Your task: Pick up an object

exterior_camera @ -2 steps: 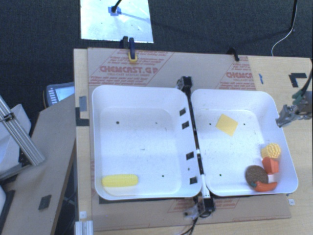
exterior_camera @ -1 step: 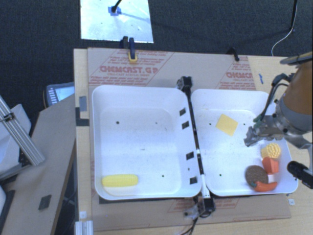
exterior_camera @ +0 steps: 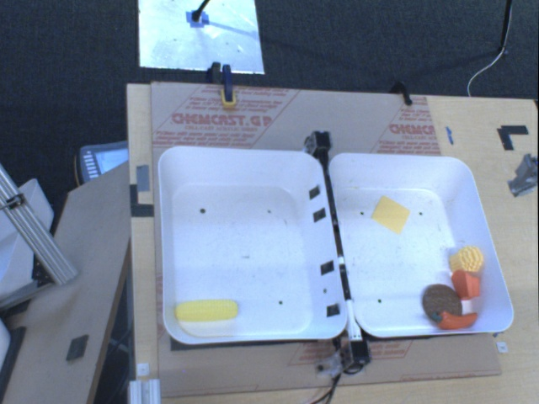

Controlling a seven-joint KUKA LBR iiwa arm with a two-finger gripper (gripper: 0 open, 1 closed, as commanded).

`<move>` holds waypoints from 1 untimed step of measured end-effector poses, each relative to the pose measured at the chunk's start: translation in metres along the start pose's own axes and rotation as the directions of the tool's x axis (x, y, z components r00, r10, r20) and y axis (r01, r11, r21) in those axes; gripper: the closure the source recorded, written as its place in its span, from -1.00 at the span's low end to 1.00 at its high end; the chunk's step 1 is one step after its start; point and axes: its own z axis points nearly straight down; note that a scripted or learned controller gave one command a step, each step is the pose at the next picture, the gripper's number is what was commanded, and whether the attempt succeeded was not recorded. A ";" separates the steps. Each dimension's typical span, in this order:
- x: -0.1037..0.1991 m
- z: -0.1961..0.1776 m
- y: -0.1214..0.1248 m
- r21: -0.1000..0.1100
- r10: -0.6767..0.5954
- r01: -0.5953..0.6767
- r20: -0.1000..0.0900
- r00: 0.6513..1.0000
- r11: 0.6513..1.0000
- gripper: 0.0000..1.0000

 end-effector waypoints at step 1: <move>0.060 0.160 -0.010 0.032 -0.010 0.011 -0.014 1.000 0.999 1.00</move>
